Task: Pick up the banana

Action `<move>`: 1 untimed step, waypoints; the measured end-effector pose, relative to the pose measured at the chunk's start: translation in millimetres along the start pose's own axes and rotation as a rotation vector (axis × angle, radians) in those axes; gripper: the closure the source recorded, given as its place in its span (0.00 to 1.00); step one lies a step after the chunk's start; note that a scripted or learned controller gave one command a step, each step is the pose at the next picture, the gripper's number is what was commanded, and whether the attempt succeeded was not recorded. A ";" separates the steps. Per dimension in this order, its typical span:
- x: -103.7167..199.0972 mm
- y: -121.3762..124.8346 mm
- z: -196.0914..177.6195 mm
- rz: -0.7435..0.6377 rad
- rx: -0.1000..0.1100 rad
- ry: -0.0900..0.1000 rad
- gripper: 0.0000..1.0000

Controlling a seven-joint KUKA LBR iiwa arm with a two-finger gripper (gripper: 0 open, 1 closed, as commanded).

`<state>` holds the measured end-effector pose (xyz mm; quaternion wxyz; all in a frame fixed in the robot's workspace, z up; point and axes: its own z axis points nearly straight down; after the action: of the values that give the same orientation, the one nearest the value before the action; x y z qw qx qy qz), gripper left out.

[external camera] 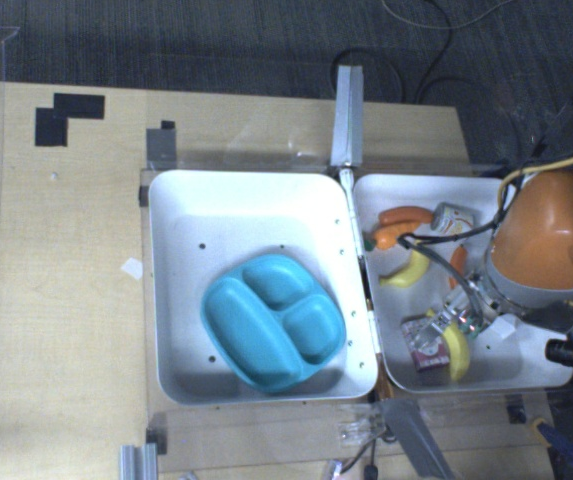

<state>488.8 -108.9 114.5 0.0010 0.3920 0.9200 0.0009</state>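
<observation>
While the arm (551, 233) hangs over the right bin (496, 373), the gripper (463, 318) sits low at about 5 o'clock of that bin's centre, right on a yellow piece (456, 353) that reads as a banana. 2 yellow pieces show: this 1 under the fingers, and a curved 1 (408, 271) at 10 o'clock in the bin, just below the orange carrots (403, 225). Which is the target I can't say for sure; both look banana-like.

Finger state: cannot tell, cables and metal clutter hide the tips.

A dark red packet (427, 353) lies touching the lower yellow piece on its 9 o'clock side. The left bin (166, 268) holds a blue 3-compartment tray (271, 318), well apart from the action.

Risks, as I judge them:
- Fingers could close on the packet along with the fruit, or on the packet alone, since they touch.
- Fruit lies near the bin's 6 o'clock wall, so a finger could jam on the rim.
- Smooth curved skin may slip out on lift if gripped off-centre.
- Dangling cables might snag the carrots or the upper yellow piece.
</observation>
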 end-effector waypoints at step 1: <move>3.3 7.3 25.4 -0.010 -0.007 -0.008 0.00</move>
<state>491.9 -101.5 89.1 0.0063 0.3875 0.9219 0.0026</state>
